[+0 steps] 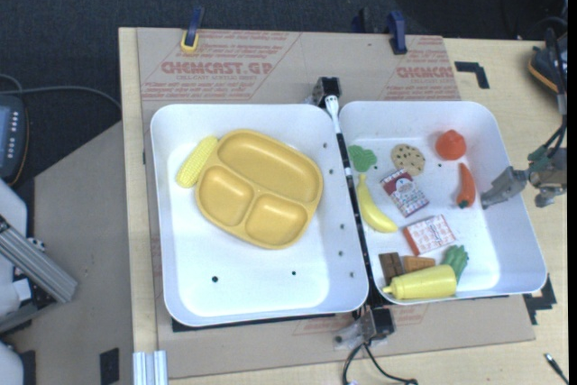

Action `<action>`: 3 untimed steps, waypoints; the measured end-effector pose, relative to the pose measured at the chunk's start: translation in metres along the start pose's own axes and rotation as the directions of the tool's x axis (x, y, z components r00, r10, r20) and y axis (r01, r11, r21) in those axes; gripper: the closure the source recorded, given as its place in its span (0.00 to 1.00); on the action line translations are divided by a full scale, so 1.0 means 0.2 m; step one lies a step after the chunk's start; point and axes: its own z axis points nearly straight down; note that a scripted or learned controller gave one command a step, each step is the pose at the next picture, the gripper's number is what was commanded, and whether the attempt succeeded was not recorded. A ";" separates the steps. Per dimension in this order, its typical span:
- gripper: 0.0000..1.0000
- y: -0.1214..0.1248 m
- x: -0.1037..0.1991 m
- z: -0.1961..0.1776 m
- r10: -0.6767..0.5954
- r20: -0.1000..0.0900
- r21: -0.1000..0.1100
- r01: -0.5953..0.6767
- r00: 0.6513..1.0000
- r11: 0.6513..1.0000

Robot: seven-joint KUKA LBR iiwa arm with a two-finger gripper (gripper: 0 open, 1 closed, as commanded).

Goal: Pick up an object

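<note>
Long orange plastic carrot (465, 185) lies just beside the end effector (501, 187), whose state I cannot tell. Approach step; next needs descent over it.

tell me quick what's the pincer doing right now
Pincer: at the right bin's right edge, nothing visibly held; open or closed cannot be told.

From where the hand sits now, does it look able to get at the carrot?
Probably yes. The hand sits over the right bin's right side, with the carrot just beside it on bare floor. The tomato lies close above the carrot but not between them.
</note>
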 end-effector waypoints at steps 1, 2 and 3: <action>0.00 0.01 0.00 -0.03 -0.004 0.004 -0.012 0.004 1.000 1.000; 0.00 0.03 0.04 0.20 -0.004 0.000 -0.007 0.004 1.000 1.000; 0.00 0.07 0.02 0.47 -0.004 0.001 -0.006 0.004 1.000 1.000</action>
